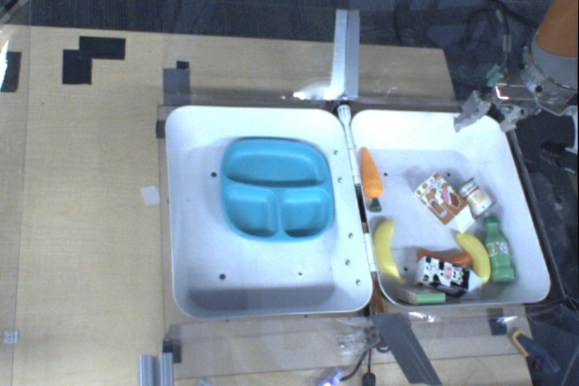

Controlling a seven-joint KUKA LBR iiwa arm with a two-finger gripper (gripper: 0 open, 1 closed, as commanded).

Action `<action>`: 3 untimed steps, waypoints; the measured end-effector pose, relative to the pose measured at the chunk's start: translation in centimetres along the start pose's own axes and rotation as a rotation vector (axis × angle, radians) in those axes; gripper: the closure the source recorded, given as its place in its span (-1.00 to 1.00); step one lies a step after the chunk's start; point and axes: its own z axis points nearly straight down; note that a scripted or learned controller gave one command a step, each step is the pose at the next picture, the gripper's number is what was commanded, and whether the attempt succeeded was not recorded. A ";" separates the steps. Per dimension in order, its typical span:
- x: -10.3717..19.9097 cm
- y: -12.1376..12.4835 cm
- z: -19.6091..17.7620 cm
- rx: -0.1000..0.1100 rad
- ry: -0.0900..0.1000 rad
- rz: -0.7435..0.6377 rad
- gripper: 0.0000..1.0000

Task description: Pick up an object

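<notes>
Two shallow white bins sit side by side on the pale wooden bench: the left bin [194, 285] fills the middle of the frame and the right bin [409, 140] lies toward the lower right. In the left bin there is one thing, a blue plastic tray with three compartments [276, 187], lying flat near the centre. The right bin holds the rest: one orange carrot with a green top [370, 175] against its left wall, two yellow bananas, the first banana [386, 250] below the carrot and the second banana [475, 253] further right, one green plastic bottle [498, 251] just beside that second banana, one small printed red-and-white carton [440, 197] near the middle, one small white jar [477, 197] beside it, and a black-and-white packet [443, 273] with what looks like a green stick below it at the lower edge, though that corner is cluttered and hard to read. The grey arm with its orange band [556, 32] comes in at the upper right of the frame, and the gripper [481, 107] hangs over the upper right corner of the right bin, well apart from the objects. I cannot tell how the tool is set.
</notes>
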 end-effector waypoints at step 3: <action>2.5 -6.7 10.8 0.000 0.033 0.011 -1.00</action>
